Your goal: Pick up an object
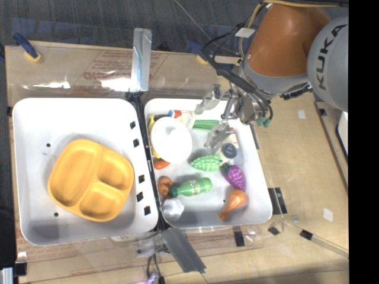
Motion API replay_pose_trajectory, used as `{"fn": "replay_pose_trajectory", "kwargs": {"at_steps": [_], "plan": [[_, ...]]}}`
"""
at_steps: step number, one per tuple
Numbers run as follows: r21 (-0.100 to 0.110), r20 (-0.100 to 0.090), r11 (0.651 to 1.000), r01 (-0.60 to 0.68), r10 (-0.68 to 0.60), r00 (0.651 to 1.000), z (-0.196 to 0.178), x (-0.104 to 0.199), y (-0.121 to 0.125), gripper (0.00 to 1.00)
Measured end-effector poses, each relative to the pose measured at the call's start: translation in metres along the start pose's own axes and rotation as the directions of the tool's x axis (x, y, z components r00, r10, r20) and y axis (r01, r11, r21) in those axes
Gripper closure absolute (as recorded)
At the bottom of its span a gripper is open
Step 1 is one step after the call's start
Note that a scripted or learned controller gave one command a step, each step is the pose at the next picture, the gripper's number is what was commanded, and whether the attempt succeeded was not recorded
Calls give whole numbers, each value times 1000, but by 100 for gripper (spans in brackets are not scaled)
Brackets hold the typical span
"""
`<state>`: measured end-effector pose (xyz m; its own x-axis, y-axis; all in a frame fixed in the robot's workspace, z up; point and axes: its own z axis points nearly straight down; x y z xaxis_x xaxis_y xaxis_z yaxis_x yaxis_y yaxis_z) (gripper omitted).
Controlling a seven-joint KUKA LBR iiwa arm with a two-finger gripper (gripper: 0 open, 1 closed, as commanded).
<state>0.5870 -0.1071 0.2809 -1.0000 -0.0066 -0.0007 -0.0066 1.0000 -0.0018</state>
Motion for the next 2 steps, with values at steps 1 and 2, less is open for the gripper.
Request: {"fn": "replay_pose_trajectory", "kwargs": {"at_steps": [1,2], "plan": [[-4,-4,985,170,-171,985,186,50,-55,0],[-1,2,984,180,-180,984,173,47,-53,100]]}}
